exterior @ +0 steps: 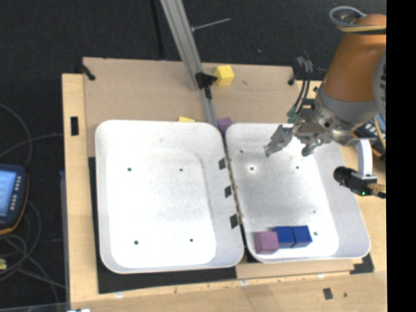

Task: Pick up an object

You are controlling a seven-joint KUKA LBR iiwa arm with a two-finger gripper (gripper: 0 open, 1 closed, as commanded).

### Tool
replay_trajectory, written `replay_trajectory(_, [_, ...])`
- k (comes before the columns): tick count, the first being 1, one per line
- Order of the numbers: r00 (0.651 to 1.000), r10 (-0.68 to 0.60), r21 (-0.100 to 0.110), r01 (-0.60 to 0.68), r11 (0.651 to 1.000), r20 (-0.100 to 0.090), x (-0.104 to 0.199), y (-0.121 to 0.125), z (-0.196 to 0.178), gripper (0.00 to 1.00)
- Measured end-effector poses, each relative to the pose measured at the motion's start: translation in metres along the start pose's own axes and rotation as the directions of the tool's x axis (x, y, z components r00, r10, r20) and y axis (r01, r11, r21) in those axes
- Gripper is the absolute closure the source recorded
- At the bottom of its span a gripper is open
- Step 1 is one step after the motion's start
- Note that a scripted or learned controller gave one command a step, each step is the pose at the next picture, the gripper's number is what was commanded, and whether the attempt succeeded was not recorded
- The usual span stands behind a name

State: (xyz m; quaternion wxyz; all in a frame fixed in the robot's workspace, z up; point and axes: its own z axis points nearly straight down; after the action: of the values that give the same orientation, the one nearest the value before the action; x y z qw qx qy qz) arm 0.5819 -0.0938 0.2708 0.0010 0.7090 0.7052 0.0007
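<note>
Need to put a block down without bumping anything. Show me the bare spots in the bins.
The left bin is bare across its floor. In the right bin, the middle is free, between the gripper above and the near edge, where the purple block and blue blocks crowd.

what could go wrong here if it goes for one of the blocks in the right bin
The purple block and blue blocks sit packed together against the right bin's near wall, so a finger may have no gap to enter and may shove them instead. The gripper hovers at the bin's far end, well away from them.
</note>
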Motion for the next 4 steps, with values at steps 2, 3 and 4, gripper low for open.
replay_trajectory(2, [1.0, -0.005, 0.001, 0.005, 1.0, 0.0, -0.028, -0.012, 0.004, 0.0])
replay_trajectory(3, [1.0, -0.003, 0.0, 0.003, 1.0, 0.0, -0.028, -0.012, 0.004, 0.0])
replay_trajectory(4, [1.0, -0.008, -0.007, 0.008, 1.0, 0.003, -0.037, 0.021, -0.056, 0.0])
